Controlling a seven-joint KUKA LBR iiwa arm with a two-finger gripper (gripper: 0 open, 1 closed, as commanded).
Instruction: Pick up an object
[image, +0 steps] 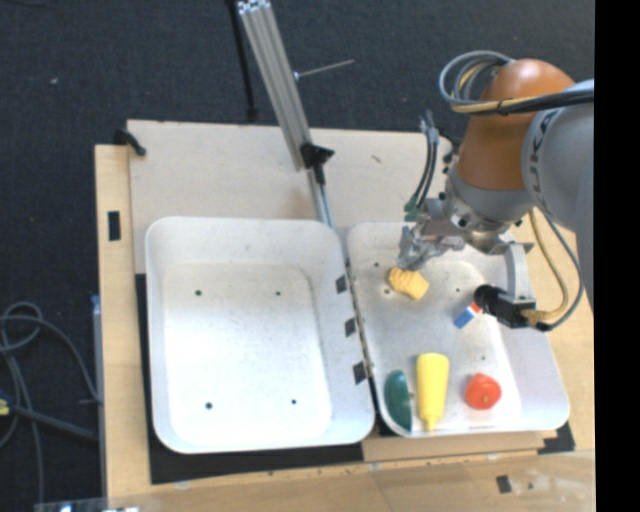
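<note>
Risk: my pincer (412, 252) sits at the upper edge of the small ribbed yellow-tan plastic piece (408, 284), not squarely over it. I judge a close from here could clip one end and flick it towards 9 o'clock, against the wall of the right shallow white bin (520, 395).
Second risk: the piece looks rounded and ridged, so it may roll out of a pinch that is off-centre.
Pincer state: I cannot tell how far my tips are spread; the dark metal blurs together from this height. Nothing is visibly pinched between them.
Pincer contact: my tips appear to be just above or touching the yellow-tan piece; which, I cannot say.
Target place: the yellow-tan piece lies in the right bin, towards 10 o'clock of its floor.
Neighbours: a small blue-and-white block (465, 317) lies at 4 o'clock of the target, well apart. A yellow cone-shaped bottle (432, 388), a dark green oblong piece (398, 397) and a red round toy (482, 391) line the bin's 6 o'clock edge.
Left bin (165, 240): lies at 9 o'clock of me.
</note>
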